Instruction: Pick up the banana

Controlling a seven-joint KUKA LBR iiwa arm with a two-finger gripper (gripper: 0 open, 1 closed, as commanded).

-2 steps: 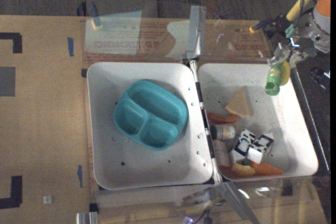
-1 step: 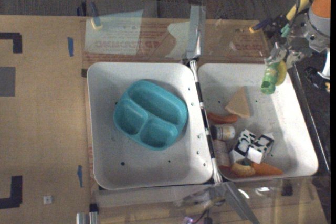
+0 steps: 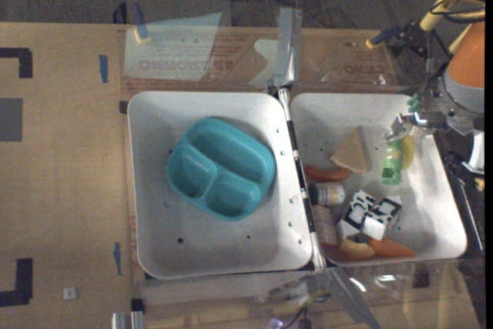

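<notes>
Claw [image 3: 402, 136] hovers directly above banana [image 3: 406, 151] in right bin [image 3: 454, 219].

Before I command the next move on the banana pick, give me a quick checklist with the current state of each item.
1. Banana located: ok. A yellow piece, probably the banana, lies at the right bin's right side.
2. Pincer over the target: ok, it sits right at that yellow piece.
3. Banana between the fingers: cannot tell, too blurred.
4. Clutter near the grasp: not ok. A green bottle lies against the banana, likely to be caught too.
5. Other items apart from the grasp: ok. The tan wedge and checkered blocks lie apart.
6. Teal divided plate: ok, in the left bin, out of the way.
</notes>
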